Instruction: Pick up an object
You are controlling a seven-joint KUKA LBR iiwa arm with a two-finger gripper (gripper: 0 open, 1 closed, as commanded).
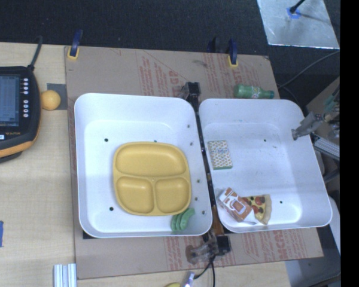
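**Gripper waiting at the right bin's far edge**

The gripper [300,130] is hovering over the upper right rim of the right bin [311,178], well apart from everything inside it; whether it is open or closed cannot be told from here. In that bin, a small patterned packet [219,154] is lying near the left wall, and a pizza slice [246,207] is resting toward the front. In the left bin [87,160], a yellow divided plate [151,177] is sitting in the middle, with a green toy [182,220] just beside its front right corner.
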